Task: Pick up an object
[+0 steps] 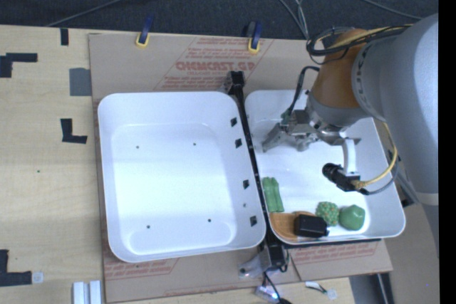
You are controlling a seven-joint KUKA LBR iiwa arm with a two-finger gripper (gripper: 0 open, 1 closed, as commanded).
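Arm: your gripper (274, 139) hangs over the far part of the right bin (381, 228), fingers slightly parted, nothing between them.
Targets: a green ridged piece (272, 194), a black block (311, 226) on a wooden slab (283, 224), a bumpy green ball (328, 212) and a smooth green lump (351, 217) cluster at the near edge.
Handling: all look light and rigid, probably toy food; the rounded ones may slip.
Hold: you'd best pinch the ridged piece across its narrow width.
Left bin (171, 174): white, well apart from the targets.

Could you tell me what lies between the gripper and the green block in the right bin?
In the camera view, only bare white bin floor separates the gripper from the green block.
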